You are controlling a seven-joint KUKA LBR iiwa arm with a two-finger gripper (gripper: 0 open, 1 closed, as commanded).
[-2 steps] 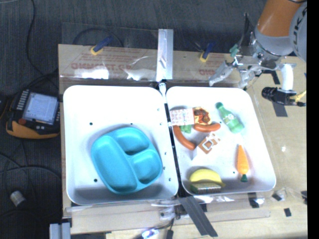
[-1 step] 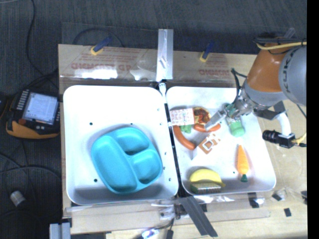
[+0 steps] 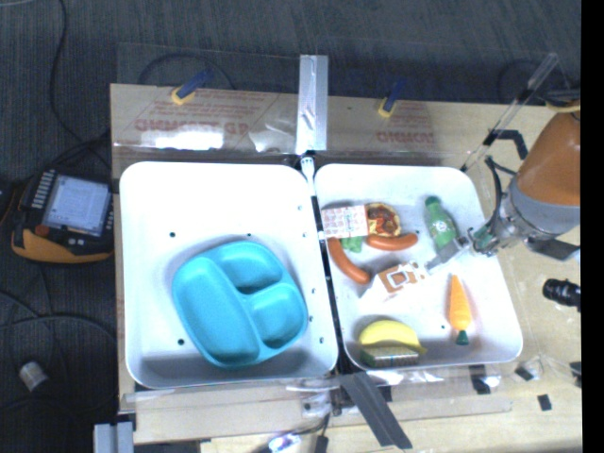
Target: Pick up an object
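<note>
The right bin (image 3: 491, 253) holds several toy foods. A green bottle (image 3: 437, 219) lies near its back right. An orange carrot (image 3: 459, 307) lies at the right, and a yellow banana (image 3: 388, 333) at the front. Two sausages (image 3: 391, 242) (image 3: 349, 262) sit in the middle, beside a pizza slice (image 3: 382, 217), a pink-and-white packet (image 3: 343, 220) and a small white carton (image 3: 402, 276). My gripper (image 3: 444, 256) reaches in low from the right. Its tip sits just below the green bottle and to the right of the carton. I see nothing held in it.
The left bin (image 3: 151, 206) holds a blue divided tray (image 3: 241, 300). A metal post (image 3: 312, 102) stands behind the seam between the bins. A handheld screen device (image 3: 66, 215) lies off the bench to the left. Cables and small parts lie on the bench at the right.
</note>
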